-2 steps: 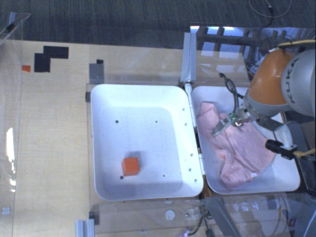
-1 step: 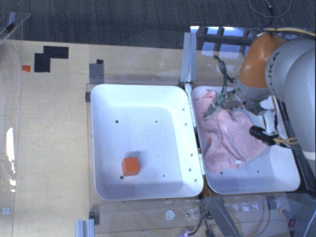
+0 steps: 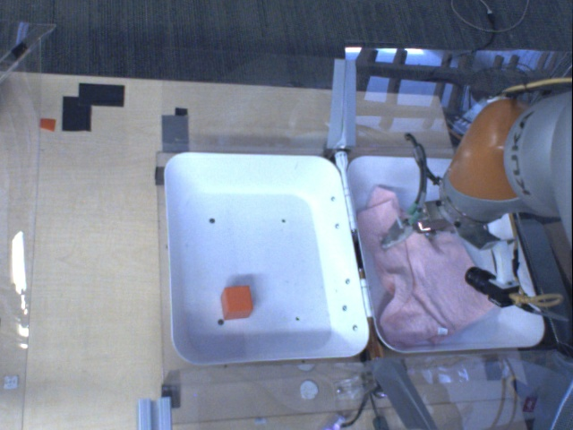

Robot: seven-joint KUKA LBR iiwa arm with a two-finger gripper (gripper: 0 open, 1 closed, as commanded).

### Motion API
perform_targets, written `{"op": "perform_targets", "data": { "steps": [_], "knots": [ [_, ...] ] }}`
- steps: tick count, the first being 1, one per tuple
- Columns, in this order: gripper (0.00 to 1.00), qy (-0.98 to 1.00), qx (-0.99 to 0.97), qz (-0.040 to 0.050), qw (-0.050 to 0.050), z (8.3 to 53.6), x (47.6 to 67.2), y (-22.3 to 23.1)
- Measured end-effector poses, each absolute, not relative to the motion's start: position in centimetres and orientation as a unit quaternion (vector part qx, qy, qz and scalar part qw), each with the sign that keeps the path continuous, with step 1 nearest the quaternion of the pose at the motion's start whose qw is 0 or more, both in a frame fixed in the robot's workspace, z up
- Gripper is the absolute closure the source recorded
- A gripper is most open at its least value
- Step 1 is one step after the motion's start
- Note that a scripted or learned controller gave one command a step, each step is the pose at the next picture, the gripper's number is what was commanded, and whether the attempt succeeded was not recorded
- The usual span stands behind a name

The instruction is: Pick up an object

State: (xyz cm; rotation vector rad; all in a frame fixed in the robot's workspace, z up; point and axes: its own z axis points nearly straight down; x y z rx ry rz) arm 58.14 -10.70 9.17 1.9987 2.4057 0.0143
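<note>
Bright even overhead light; glare streaks on bench [image 3: 18,276] left edge; slightly soft focus.

Two shallow white bins sat side by side on the desk [image 3: 89,258]: the left bin [image 3: 183,240] and the right bin [image 3: 528,330]. The left bin held one orange block [image 3: 237,302]. The right bin held one pink cloth [image 3: 430,280]. One arm [image 3: 501,159] reached in, carrying one hand [image 3: 400,232]. On the desk's far left corner lay one small orange square [image 3: 47,124] and one patch of black stepped marking [image 3: 89,104]. That made one item in each bin, two in all.
</note>
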Motion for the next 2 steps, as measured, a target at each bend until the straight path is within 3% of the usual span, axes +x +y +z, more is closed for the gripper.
{"op": "perform_targets", "data": {
  "steps": [1,2],
  "knots": [
    [0.0,0.77,0.638,0.0041,0.006,9.0,64.5,-10.6],
    [0.0,0.783,0.622,0.0045,0.007,9.2,56.4,-11.5]
  ]
}}
